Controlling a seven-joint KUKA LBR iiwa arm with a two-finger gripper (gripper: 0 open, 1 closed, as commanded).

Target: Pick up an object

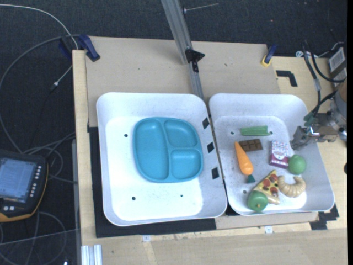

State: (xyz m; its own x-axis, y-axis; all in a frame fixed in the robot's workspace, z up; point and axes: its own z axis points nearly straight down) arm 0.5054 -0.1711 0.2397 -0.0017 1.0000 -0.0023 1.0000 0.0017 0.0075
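A light brown bench fills the middle of the frame, with two white bins on it: the left bin and the right bin, side by side

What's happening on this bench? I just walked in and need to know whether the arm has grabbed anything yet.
Nothing is visibly grabbed yet. The gripper sits at the right edge of the right bin, above the toy food: a green bean, chocolate bar, carrot, pink packet, lime, croissant, pizza slice and green apple. All lie on the bin floor. The left bin holds a blue divided plate.
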